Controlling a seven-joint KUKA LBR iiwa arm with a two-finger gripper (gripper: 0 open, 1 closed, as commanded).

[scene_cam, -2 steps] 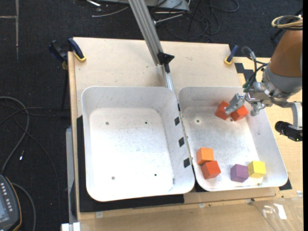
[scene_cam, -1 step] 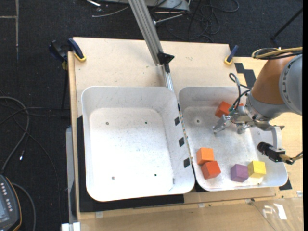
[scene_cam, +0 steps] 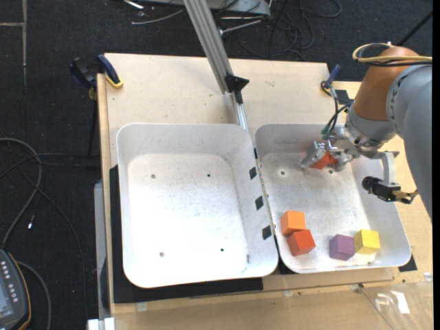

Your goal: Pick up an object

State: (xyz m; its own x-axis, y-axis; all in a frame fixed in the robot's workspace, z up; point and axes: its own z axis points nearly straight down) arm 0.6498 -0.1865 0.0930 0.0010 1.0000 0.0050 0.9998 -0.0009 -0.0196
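My gripper (scene_cam: 321, 159) is over the back middle of the right bin (scene_cam: 275, 143), reaching in from the right. A small red block (scene_cam: 321, 161) shows between its metal fingers, and the gripper is shut on it. Near the bin's front lie an orange cube (scene_cam: 294, 221) and, touching it, a red cube (scene_cam: 301, 242). Further right, a purple cube (scene_cam: 342, 247) and a yellow cube (scene_cam: 367, 241) sit side by side. I cannot tell how high the held block is above the bin floor.
The left bin (scene_cam: 137, 139) adjoins the right one along a shared ridge (scene_cam: 258, 191). A slanted metal pole (scene_cam: 213, 40) crosses the bench's back. Clamps (scene_cam: 103, 67) sit at the bench's back corners. A black fitting (scene_cam: 381, 188) hangs beside the wrist.
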